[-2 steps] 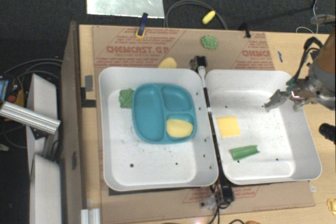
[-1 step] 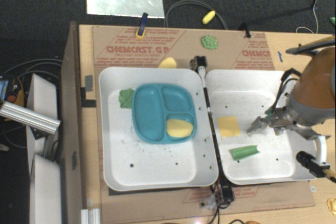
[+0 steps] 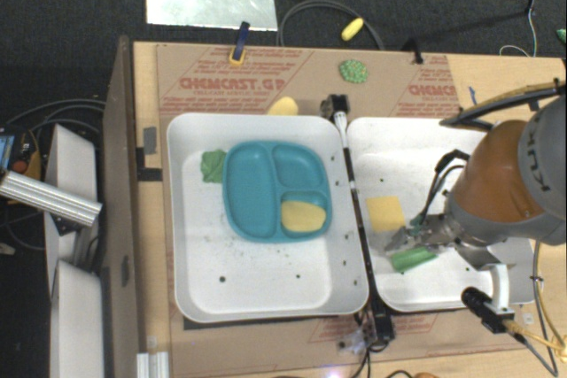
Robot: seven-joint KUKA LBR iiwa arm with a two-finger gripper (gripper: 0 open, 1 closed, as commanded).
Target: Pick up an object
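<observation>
In the right bin (image 3: 496, 157) a green object (image 3: 413, 259) lies near the front left, and a flat yellow square (image 3: 385, 212) rests just behind it. My gripper (image 3: 416, 236) hangs low over the green object, right at its upper edge, with the orange-banded wrist (image 3: 496, 177) behind it. In the left bin (image 3: 190, 217) stands a blue divided plate (image 3: 257, 190). A yellow piece (image 3: 303, 215) sits in its front right compartment, and a small green piece (image 3: 213, 165) lies against the plate's left rim.
The ridge where the bins meet (image 3: 353, 199) runs just left of the gripper. Behind the bins, a yellow lump (image 3: 283, 107) and a green knobbly ball (image 3: 353, 71) sit on the cardboard. Cables (image 3: 438, 177) loop off the wrist.
</observation>
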